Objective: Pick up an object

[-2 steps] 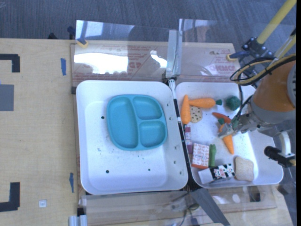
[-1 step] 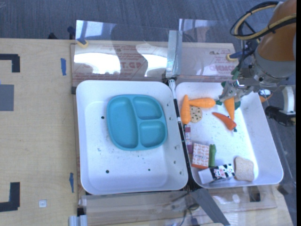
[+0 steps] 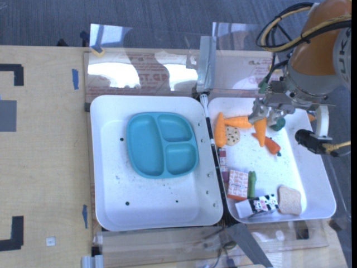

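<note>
Lying just below the end effector [image 3: 266, 114], a carrot [image 3: 260, 132].

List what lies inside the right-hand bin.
Right bin holds toy carrots, a cookie, a patterned packet, a green vegetable, a black-and-white piece and a beige slice. The claw covers whatever lies beneath it.

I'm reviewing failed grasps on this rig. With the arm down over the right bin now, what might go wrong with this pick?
1. The gripper sits over a tight cluster of carrots, so it may pinch two at once, or push them aside.
2. The cookie lies against that cluster and may get shoved as well.
3. The pile lies near the bin wall, so nudged pieces could wedge against it.
</note>
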Robot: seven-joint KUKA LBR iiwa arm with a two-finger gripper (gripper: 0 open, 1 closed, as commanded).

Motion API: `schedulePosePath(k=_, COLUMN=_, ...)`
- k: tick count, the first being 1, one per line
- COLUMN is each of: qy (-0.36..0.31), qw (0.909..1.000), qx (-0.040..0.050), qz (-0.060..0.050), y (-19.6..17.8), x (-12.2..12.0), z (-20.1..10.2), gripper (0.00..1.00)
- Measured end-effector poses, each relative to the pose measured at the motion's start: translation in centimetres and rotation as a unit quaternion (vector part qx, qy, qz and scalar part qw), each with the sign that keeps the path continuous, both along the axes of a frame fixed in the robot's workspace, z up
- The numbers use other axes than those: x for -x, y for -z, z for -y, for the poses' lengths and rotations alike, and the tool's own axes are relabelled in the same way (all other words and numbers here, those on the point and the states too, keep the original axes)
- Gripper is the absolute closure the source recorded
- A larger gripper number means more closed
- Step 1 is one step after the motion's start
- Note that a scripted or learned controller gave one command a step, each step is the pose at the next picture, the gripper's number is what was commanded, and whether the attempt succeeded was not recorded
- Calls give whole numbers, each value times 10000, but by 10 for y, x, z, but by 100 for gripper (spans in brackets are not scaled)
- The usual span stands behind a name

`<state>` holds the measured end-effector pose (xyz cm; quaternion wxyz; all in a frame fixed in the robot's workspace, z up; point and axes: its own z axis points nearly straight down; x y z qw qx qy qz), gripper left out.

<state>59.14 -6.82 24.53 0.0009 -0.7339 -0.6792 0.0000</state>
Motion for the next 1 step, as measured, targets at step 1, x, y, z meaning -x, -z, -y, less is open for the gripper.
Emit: schedulePosePath(k=1, qy=-39, qw=10000, qx=0, qz=-17, y=21, x=-8, z=-28, gripper=100)
